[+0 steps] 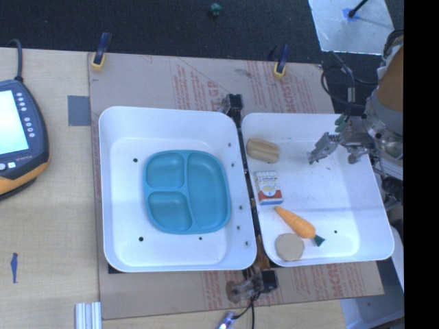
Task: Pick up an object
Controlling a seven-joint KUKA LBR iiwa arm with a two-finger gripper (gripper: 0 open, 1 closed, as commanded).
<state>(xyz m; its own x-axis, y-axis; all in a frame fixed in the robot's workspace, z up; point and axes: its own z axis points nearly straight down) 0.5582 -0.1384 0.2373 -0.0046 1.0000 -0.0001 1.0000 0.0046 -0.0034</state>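
The counter [55, 204] is light wood, and a big brown sheet of cardboard [178, 81] lies on it. Two white bins sit side by side on the cardboard. The left bin [116, 184] holds a blue plate [186, 191] with three parts in it. The right bin [343, 204] holds four small things along its left side. At the top is a tan bread roll [263, 150]. Below it is a little white box [268, 187] with red and blue on it. Below that lies an orange carrot [298, 223], tilted, with its green end pointing to the right. A round tan cookie [290, 247] sits just beside the carrot, at the bottom of the bin. The grey arm [384, 125] comes in from the right. Its hand [336, 149] is over the top right part of the right bin, well apart from the four things. Its two fingers are spread wide, and nothing is between them.
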